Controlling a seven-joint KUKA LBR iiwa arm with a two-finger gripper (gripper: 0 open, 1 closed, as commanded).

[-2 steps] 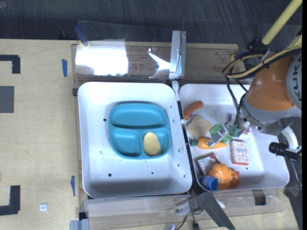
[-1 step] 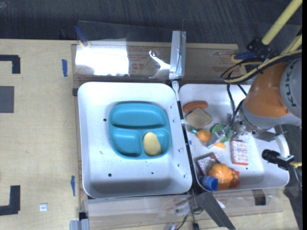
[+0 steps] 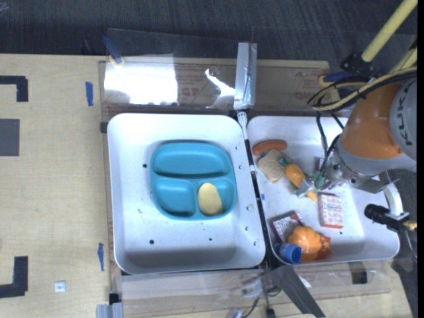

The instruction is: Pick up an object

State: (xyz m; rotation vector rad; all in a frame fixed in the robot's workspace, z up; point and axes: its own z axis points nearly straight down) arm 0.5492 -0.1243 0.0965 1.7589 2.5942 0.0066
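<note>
My gripper hangs low in the right bin, its tip among the items near the bin's middle. Just left of it lie a small orange carrot-like piece, a tan bread-like piece and a hot dog sausage. A white packet with red print lies just below the gripper. At the bin's front sit an orange fruit, a dark wrapped packet and a blue cap. The arm's wrist hides the space between the fingers.
The left bin holds a blue divided tray with a yellow lemon-like object in its lower right compartment. A clear panel and a metal post stand behind the bins. Cables and a yellow pole are at the upper right.
</note>
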